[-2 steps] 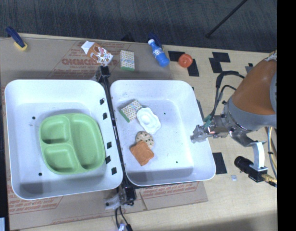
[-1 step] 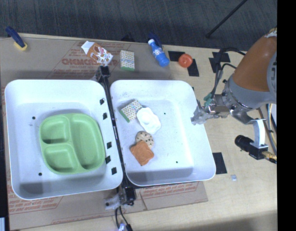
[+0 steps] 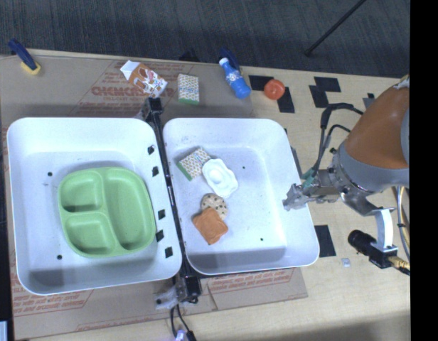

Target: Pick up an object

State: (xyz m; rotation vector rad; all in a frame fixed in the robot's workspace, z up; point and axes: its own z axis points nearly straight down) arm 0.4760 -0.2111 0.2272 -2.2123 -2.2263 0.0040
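Several small objects lie in the right bin [image 3: 272,251]: a green-and-white patterned packet [image 3: 195,163], a white crumpled piece [image 3: 220,177], a speckled round cookie [image 3: 214,204] and an orange square block [image 3: 210,226]. My gripper [image 3: 294,197] hovers at the right bin's right rim, well right of these objects, with nothing seen between its fingers. The grey arm with its orange band [image 3: 379,130] comes in from the right.
The left bin [image 3: 23,141] holds a green divided tray [image 3: 105,209]. Behind the bins on the cardboard lie a snack packet [image 3: 143,79], a small green box [image 3: 188,89], a blue bottle [image 3: 235,77], an orange cap [image 3: 274,89] and a blue-yellow clamp [image 3: 24,57].
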